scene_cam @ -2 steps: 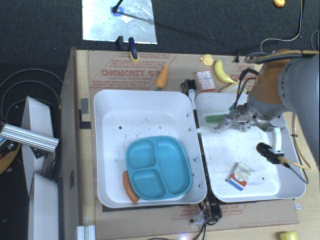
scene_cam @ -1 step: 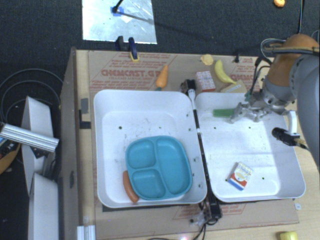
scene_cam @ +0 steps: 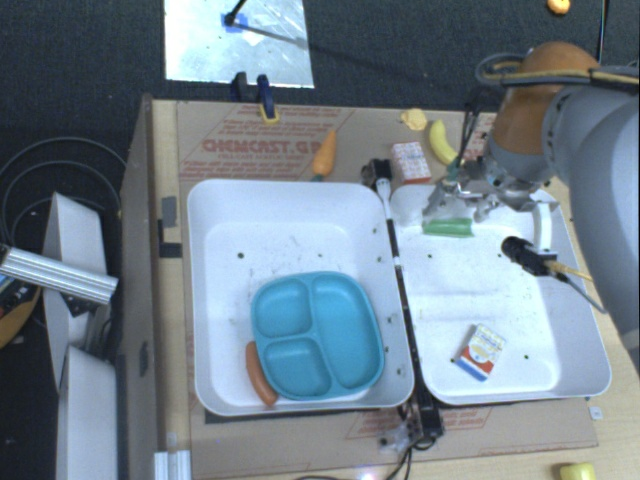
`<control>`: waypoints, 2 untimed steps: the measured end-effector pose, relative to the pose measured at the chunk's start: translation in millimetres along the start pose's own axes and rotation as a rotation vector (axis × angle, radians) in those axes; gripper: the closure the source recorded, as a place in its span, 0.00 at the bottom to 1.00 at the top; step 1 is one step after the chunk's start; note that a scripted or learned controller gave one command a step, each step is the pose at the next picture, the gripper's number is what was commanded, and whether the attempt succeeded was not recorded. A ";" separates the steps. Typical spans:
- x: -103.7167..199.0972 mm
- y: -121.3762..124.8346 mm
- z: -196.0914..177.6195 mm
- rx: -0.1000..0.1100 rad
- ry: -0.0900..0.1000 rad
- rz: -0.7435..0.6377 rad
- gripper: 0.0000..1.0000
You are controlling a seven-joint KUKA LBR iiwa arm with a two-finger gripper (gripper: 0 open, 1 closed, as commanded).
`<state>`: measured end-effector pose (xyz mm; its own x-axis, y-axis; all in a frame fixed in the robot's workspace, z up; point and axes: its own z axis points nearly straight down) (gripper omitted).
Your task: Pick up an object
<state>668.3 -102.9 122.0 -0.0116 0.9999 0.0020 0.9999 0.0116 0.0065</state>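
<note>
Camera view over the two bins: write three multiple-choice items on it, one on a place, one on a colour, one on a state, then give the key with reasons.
1. Where does the divided plate lie?
A. in the left bin
B. in the right bin
C. on the cardboard behind the bins

2. What colour is the flat object below the gripper?
A. red
B. green
C. yellow

3. How does the small carton in the right bin lie?
A. leaning on the bin wall
B. stacked on the plate
C. alone on the bin floor

Key: 1 A, the blue plate sits in the left bin beside a sausage. 2 B, the piece at the right bin's back edge is green. 3 C, white floor shows all round the carton.
</note>
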 end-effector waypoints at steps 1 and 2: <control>-7.2 0.3 38.4 0.004 -0.004 0.007 0.00; -22.8 -76.2 37.6 0.011 -0.002 0.014 0.00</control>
<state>592.6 -126.5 83.8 0.0022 1.0000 0.0003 1.0000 -0.0022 -0.0050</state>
